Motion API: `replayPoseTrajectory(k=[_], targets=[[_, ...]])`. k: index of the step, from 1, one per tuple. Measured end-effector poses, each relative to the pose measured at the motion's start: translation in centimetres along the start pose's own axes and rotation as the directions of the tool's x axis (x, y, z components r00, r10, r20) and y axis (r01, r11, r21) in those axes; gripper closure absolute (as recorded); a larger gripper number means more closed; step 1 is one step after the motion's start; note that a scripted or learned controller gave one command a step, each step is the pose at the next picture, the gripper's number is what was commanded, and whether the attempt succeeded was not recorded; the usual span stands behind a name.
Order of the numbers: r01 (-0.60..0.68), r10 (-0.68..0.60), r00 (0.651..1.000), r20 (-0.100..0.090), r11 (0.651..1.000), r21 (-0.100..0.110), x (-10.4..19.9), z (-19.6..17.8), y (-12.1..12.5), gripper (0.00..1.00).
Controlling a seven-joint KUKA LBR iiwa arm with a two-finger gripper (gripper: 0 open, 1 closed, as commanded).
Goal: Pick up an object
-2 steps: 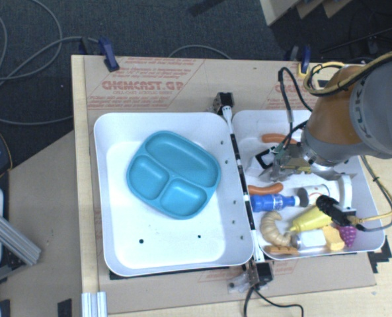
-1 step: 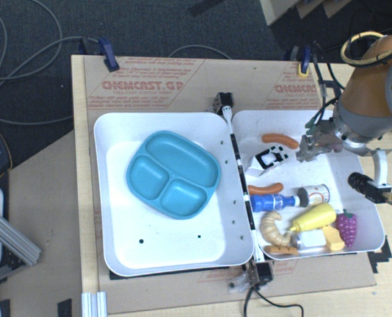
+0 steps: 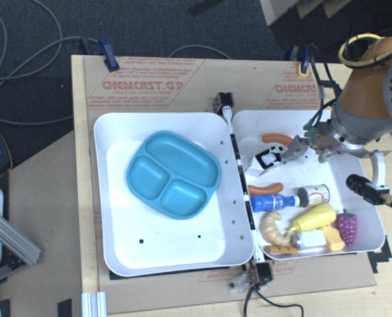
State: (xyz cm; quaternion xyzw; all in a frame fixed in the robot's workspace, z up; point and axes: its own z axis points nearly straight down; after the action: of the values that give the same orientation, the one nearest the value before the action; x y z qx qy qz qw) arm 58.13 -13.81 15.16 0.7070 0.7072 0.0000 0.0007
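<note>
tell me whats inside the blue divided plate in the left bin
Nothing shows inside the blue divided plate: its three compartments look bare. The left bin floor beneath it is covered.

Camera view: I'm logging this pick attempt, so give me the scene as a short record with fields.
left bin: blue divided plate
right bin: two sausages, croissant, yellow bottle, purple grapes, blue-and-white bottle
gripper: low over the right bin's upper part, near the upper sausage
held: nothing visible
</note>
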Motion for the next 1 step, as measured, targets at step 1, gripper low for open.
replayPoseTrajectory(k=[1], targets=[[0.004,-0.004,1.000,0.000,1.000,-0.002,1.46,5.85,8.06,0.00]])
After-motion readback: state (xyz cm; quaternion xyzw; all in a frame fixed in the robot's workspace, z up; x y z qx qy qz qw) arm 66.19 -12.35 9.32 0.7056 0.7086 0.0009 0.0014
